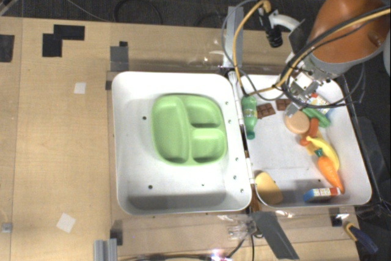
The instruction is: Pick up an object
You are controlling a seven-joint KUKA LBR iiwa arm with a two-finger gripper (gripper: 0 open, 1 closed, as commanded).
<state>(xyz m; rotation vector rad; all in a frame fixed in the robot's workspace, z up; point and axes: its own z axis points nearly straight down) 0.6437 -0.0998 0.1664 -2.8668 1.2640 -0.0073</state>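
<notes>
Tan round object lies just below the gripper; its state is unclear.

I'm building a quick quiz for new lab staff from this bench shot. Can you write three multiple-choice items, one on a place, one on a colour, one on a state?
1. Where does the divided plate lie?
A. in the left bin
B. in the right bin
C. on the bench

2. What colour is that plate?
A. blue
B. green
C. red

3. How does the green bottle rest?
A. hanging from the arm
B. inside the plate
C. lying along the right bin's left wall

Answers:
1 A, the plate sits mid-floor of the left bin.
2 B, it is pale green throughout.
3 C, it lies lengthwise by the divider between the bins, apart from the gripper.
</notes>
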